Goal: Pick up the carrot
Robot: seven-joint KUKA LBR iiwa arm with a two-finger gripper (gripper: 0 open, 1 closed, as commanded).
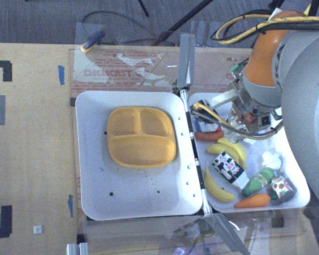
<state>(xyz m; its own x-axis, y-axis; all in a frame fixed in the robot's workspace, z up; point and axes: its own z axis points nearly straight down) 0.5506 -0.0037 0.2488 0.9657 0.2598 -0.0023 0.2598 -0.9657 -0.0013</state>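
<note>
While the tool's state cannot be told, the carrot lies small, orange and tapered in the right bin

You see two smooth white plastic bins. The yellow tray looks matt, like plastic. The bench looks like pale wood. The carrot is smooth, shiny orange plastic.

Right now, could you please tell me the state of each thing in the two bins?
Carrot: lying flat at the right bin's near edge, not held.
Yellow divided plate: upside down in the left bin.
Two bananas: lying loose.
Cow-print carton: tipped on its side.
Green bottle: lying down.
</note>
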